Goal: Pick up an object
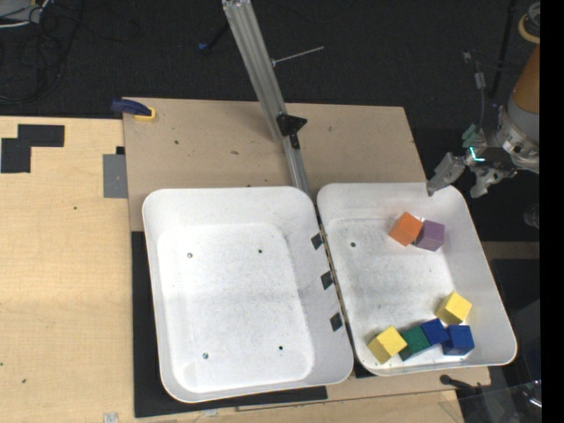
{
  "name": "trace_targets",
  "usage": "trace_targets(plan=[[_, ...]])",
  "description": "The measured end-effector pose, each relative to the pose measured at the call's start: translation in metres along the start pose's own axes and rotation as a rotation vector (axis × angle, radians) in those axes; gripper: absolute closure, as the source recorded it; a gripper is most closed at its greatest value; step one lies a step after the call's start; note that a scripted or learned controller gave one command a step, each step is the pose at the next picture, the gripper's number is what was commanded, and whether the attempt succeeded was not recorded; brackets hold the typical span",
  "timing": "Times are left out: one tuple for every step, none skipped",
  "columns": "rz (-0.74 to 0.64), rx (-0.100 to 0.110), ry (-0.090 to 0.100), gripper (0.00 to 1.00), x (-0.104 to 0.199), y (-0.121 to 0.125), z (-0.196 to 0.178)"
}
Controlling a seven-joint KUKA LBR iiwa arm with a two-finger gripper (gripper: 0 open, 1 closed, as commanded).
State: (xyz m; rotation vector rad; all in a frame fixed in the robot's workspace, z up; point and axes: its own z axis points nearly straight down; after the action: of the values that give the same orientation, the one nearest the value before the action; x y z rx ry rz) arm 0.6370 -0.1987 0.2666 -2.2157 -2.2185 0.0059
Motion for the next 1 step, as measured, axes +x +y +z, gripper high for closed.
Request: trace_targets(plan=[[-0.003,-0.004,-0.001,0.0,0.0005,0.0009,-0.0027]])
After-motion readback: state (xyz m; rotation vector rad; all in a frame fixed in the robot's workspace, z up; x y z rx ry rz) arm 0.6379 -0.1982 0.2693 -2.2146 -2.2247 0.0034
